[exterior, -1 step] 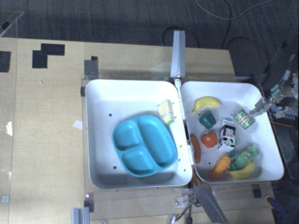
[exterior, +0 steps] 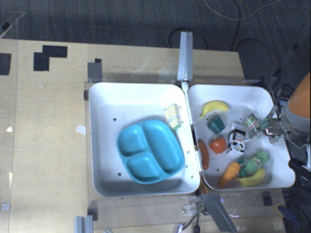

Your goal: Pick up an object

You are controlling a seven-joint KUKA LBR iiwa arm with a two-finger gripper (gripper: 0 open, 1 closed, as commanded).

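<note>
Honestly can't tell whether the gripper is clamped or released: too small and too blurry at this angle, so no calling it a grasp. Sits low at the right side of the right bin, close against the wall, reached in from the arm's side of the bench. Probably there because of the small green-and-white piece just beside it on the left, maybe touching. Impossible to say whether that piece is gripped or merely next to the metal.

Moving outward: black-and-white box tipped just below and left of that piece, close enough to get bumped on a sloppy descent. Further left, a dark green block under a banana, then a red tomato-looking thing and a reddish sausage lying along the bin's left wall. Near the front edge, a carrot, a green bottle and a yellow fruit piled together and touching, so a harder pick than a loner near the wall.

Over in the left bin: just a blue divided plate lying flat at a slant, plus a little patterned packet near its upper corner by the divider. Well apart from the gripper, so not the target right now, at a guess.

Looks like the approach or closing step, nothing lifted clear of the bin floor yet.
</note>
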